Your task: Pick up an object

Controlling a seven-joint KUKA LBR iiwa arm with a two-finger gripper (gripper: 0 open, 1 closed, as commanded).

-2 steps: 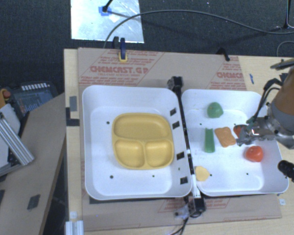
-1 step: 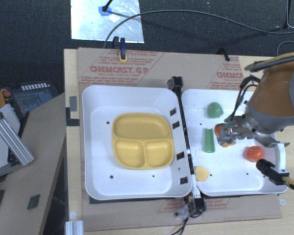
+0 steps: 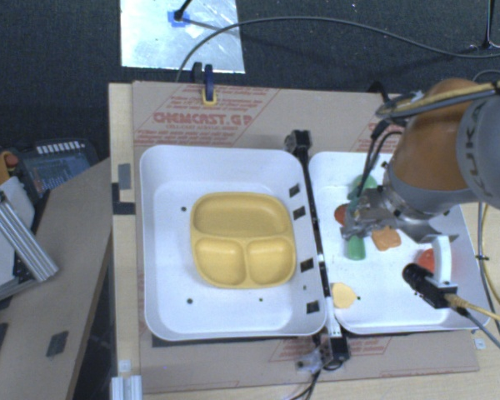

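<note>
The arm reaches in over the right bin (image 3: 400,319), and its pincer (image 3: 360,223) hangs low above a small cluster of toy pieces near that bin's middle. Whether the pincer is apart or together cannot be told from this slanted look down; the wrist housing covers most of it.

Directly beneath and slightly toward the near side of the pincer lies a green piece (image 3: 355,246), short and stubby, its long axis running roughly away from the camera toward the near edge of the bin. It appears to be the nearest candidate for a pick, sitting almost straight under the tip, so the coming move looks like a plain descent with little sideways correction. Just to the right of the green piece, touching or almost touching it, is an orange piece (image 3: 387,239). A reddish piece (image 3: 341,215) peeks out to the left of the pincer, partly hidden. Farther to the right and nearer the camera, a red piece (image 3: 426,260) sits beside the arm's white bracket. Well toward the camera and to the left, near the bin's front wall, lies a flat yellow disc (image 3: 343,295).

Far to the left of the pincer, in the left bin (image 3: 162,223), rests a yellow divided tray (image 3: 240,238). Both bins sit on the table (image 3: 125,223).
</note>
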